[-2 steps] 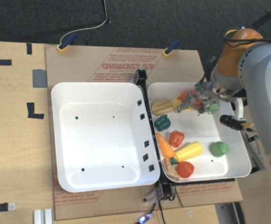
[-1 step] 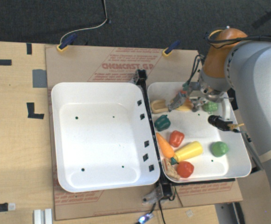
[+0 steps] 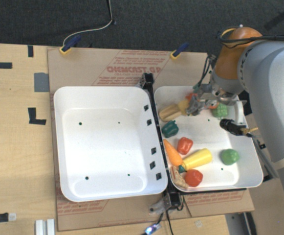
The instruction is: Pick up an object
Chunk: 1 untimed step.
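The step in hand looks like the approach and descent over the right-hand shallow white plastic bin (image 3: 247, 177), with no object secured yet. The grey arm with its orange band (image 3: 232, 58) reaches in from the right, and its two-finger gripper (image 3: 196, 103) hangs low over the far-left part of that bin. From this slanted view it is not possible to tell whether the fingers are apart or together. Nearest to them lies a pale tan, bread-shaped toy (image 3: 169, 112), just beside the tool on its left and close to the wall between the bins; whether they touch cannot be told. A small orange-red piece (image 3: 190, 104) sits right at the tool, and a green leafy toy (image 3: 221, 111) lies just to its right. Farther toward the near rim rest a dark teal pepper-like toy (image 3: 170, 129), a red tomato-like toy (image 3: 185, 145), an orange carrot (image 3: 172, 152), a yellow corn-like cylinder (image 3: 197, 159), a round green ball (image 3: 229, 156) and a red round toy (image 3: 193, 178). The next move probably calls for centring over one piece, closing and lifting straight up. The left-hand white bin (image 3: 63, 146) stands on the cardboard-covered surface (image 3: 127, 67).
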### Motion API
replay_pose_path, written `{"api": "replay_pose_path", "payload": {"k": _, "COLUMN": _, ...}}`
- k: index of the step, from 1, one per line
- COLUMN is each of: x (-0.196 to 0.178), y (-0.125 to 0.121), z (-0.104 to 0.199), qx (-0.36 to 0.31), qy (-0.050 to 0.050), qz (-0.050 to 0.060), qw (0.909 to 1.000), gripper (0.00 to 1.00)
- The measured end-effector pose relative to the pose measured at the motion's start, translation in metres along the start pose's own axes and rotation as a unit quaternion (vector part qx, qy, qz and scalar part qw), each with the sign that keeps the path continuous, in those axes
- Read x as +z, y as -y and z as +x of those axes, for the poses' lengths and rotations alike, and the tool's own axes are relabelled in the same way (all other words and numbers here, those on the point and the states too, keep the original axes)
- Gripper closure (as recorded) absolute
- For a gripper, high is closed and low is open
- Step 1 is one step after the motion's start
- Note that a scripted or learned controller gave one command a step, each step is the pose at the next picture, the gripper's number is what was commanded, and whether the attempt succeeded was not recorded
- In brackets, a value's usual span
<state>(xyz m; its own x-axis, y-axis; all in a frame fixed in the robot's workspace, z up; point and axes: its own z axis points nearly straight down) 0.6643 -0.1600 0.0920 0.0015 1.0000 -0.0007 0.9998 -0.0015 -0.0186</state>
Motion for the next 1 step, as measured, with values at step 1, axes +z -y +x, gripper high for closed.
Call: {"api": "replay_pose_path", "payload": {"k": 1, "x": -0.1786, "y": -0.0029, "z": 0.0449, "qx": -0.004, "qy": 0.0, "qz": -0.016, "qw": 0.9999, "gripper": 1.0}}
